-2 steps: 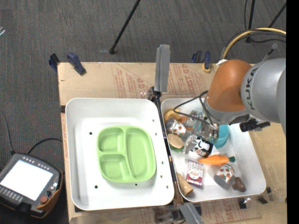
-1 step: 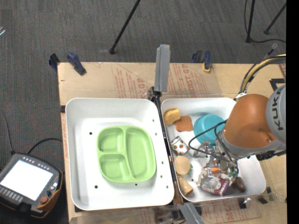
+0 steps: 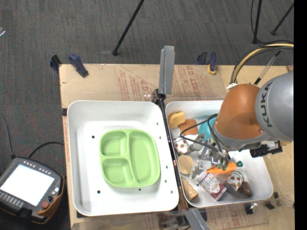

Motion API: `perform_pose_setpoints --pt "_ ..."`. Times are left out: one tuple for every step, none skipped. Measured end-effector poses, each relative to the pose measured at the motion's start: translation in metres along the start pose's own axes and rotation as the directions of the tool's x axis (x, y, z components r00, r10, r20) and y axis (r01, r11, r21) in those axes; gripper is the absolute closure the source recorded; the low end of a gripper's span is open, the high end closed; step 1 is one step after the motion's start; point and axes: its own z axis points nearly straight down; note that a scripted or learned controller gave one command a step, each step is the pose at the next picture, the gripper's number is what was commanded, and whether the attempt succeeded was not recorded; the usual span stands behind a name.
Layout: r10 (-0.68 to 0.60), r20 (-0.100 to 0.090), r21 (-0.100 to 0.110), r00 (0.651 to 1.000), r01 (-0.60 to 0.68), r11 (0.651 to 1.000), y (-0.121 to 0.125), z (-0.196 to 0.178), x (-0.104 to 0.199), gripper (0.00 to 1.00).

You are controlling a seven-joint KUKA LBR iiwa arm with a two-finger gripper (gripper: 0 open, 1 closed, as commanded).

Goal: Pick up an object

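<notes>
Jaws (image 3: 211, 158) low over right bin (image 3: 261, 176), grip state unclear.
Carrot (image 3: 224, 168) just right of tips, long axis left-right.

grey arm (image 3: 280, 107) reaches in from right, orange band bent down, gripper (image 3: 207, 158) low.
</notes>
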Motion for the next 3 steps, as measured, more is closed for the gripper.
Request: perform_pose_setpoints --pt "0.020 0.004 0.001 1.000 -0.020 1.000 0.008 -0.001 -0.096 0.00" --pt "0.015 -0.001 0.001 1.000 -0.015 1.000 -0.043 0.000 -0.036 0.00" --pt "0.054 0.004 -0.001 0.999 -0.054 0.999 -0.011 -0.001 -0.093 0.00"
